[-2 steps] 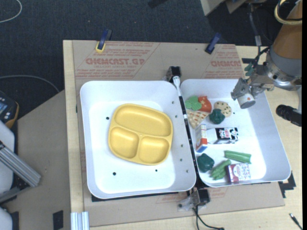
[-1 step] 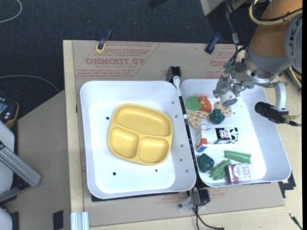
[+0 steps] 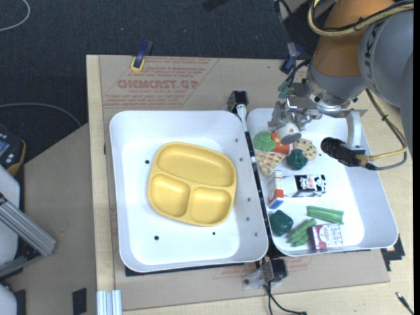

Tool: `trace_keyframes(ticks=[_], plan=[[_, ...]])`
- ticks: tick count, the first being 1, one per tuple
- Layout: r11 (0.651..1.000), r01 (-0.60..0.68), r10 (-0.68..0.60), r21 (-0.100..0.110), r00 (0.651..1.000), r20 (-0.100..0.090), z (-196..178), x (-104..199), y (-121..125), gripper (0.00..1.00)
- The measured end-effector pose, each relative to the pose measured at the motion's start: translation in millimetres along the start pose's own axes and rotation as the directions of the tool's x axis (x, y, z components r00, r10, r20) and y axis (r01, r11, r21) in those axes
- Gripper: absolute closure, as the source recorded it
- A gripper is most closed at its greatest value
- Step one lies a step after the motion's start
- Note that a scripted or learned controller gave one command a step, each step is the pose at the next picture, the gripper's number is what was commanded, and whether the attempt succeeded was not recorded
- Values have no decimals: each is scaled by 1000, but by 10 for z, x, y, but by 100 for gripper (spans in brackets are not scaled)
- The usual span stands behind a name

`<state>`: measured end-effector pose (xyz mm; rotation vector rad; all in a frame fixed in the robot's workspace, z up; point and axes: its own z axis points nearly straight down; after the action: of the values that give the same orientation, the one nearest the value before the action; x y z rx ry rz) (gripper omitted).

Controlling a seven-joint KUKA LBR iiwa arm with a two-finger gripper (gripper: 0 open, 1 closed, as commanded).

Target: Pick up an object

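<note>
**Inspector:** Report the gripper's position and the state of its fingers.

**Operator:** From my remote station, I see the gripper [image 3: 289, 118] low over the far left part of the right bin [image 3: 374, 199], below the arm's orange band [image 3: 344, 28]. Its metal fingers point down at a cluster of toy food. Whether they are spread or closed I cannot tell; the wrist hardware hides the gap. I see nothing clearly between them.

**Inspector:** What lies beneath it?

**Operator:** A green round piece [image 3: 264, 140], a waffle-patterned piece [image 3: 267, 159], a small red-and-white piece [image 3: 287, 138] and a dark green item on a pale cookie-like disc [image 3: 301, 153], all crowded together just under the fingertips.

**Inspector:** The remainder of that bin?

**Operator:** A small carton with black-and-white patches [image 3: 309, 184] sits mid-bin, a red-and-white packet [image 3: 278, 184] just beside it on its left. Nearer the camera: a dark green lump [image 3: 281, 222], two green pods [image 3: 315, 218] and a maroon box [image 3: 326, 236].

**Inspector:** And the left bin?

**Operator:** The left bin [image 3: 131, 176] holds a yellow three-compartment tray [image 3: 191, 183], lying flat near its centre, well apart from the gripper.
</note>
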<state>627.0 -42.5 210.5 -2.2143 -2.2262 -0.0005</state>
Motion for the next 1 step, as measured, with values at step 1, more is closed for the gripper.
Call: trace_keyframes(ticks=[1], plan=[[1000, 1, -1, -4, 1000, 0, 32, 469, 152, 100]])
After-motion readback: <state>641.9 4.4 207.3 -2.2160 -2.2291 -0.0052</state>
